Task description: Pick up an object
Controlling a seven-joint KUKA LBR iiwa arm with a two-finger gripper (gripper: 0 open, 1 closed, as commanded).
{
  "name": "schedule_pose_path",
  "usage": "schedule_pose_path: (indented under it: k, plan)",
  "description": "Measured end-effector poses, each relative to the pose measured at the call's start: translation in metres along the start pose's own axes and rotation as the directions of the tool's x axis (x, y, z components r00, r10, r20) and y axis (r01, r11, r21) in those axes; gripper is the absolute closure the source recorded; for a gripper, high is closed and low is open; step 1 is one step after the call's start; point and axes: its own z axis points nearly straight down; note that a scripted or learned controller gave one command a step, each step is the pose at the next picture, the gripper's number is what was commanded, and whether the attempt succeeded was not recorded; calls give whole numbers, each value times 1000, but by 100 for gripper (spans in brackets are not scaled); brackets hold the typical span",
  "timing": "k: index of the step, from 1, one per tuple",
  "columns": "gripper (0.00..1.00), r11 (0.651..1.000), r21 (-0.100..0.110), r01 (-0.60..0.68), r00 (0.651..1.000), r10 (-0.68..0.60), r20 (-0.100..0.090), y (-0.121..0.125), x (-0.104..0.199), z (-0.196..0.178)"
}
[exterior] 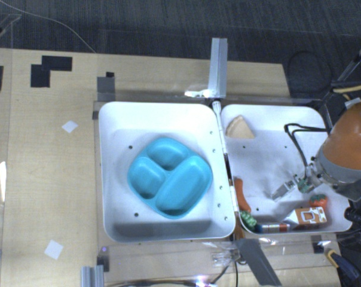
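My gripper (288,188) hangs low over the middle of the right bin (270,160), its metal fingers (281,191) pointing left toward bare bin floor. I see nothing between them. A tan wedge (240,127) lies in the bin's far left corner. An orange-red stick (242,195) rests along the left wall, with a green-edged item (248,221) at its near end. A marker-like tube (275,226) and an orange and white box (311,216) lie along the near wall, just below the gripper.
The left bin (118,160) holds a blue three-compartment dish (169,176). A black cable (300,137) loops over the right bin's far right side. The arm's orange band (351,141) stands above the bin's right edge. A metal post (219,67) rises behind the bins.
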Motion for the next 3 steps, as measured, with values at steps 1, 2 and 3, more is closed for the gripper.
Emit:
schedule_pose_path:
  k: [1, 2, 3]
  plan:
    - [0, 977, 0, 212, 977, -212, -3, 41, -37, 2]
    - [0, 1000, 1, -24, 1000, 24, -6, 123, -5, 3]
    - [0, 981, 3, -194, 981, 194, -5, 133, -2, 3]
